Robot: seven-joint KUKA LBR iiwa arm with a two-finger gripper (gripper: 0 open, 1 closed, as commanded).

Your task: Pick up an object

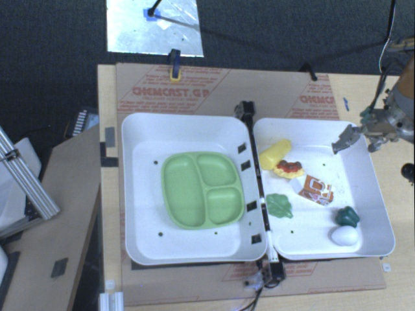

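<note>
**Operator:** Objects for picking all sit in the right shallow white bin (379, 203), six by my count: one yellow banana-shaped piece (274, 153), one red-and-yellow toy food piece (289, 168) just below it and touching, one small brown-and-white printed packet (316, 190), one flat green leaf-shaped piece (279, 205) near the divider, one dark green rounded piece (347, 216), and one white egg-shaped piece (344, 236) right under that one.

**Observer:** And the pincer?

**Operator:** I see the two-finger gripper (355, 139) at the bin's upper right edge, above the rim, on the grey arm (399, 118) coming in from the right. One dark finger (343, 138) points down-left over the bin's white floor. Whether the fingers are spread or closed, I cannot tell from here. Nothing shows between them, and it touches none of the six pieces; the packet is the closest, and still well apart.

**Observer:** The other bin?

**Operator:** I count one thing in the left shallow white bin (139, 141): a light green plastic tray with three compartments (201, 190), lying flat around the middle.
</note>
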